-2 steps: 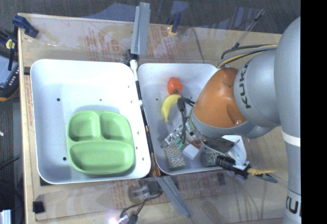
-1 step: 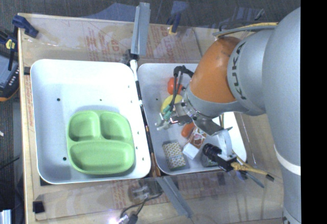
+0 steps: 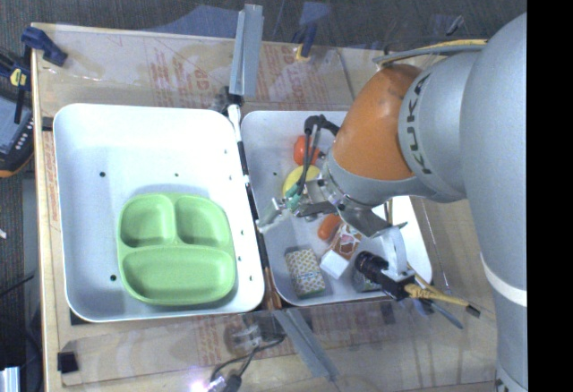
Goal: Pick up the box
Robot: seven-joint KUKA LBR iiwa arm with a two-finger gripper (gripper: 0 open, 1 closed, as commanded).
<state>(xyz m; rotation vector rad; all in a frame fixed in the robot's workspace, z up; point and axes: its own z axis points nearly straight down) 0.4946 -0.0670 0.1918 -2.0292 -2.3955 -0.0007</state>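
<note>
A small box [image 3: 305, 271] with a patterned grey and yellow top lies flat near the front left of the right bin [image 3: 269, 157]. Just to its right are a small white block [image 3: 333, 264] and a red and white carton [image 3: 347, 242]. My gripper [image 3: 338, 225] hangs low over the middle of this bin, above and to the right of the box, mostly hidden under the orange wrist band. Nothing shows between its fingers.
A red object [image 3: 302, 149], a yellow object [image 3: 294, 180] and an orange ball [image 3: 329, 226] lie in the right bin near the gripper. The left bin [image 3: 81, 140] holds a green divided plate [image 3: 176, 248]. The arm covers the right bin's far side.
</note>
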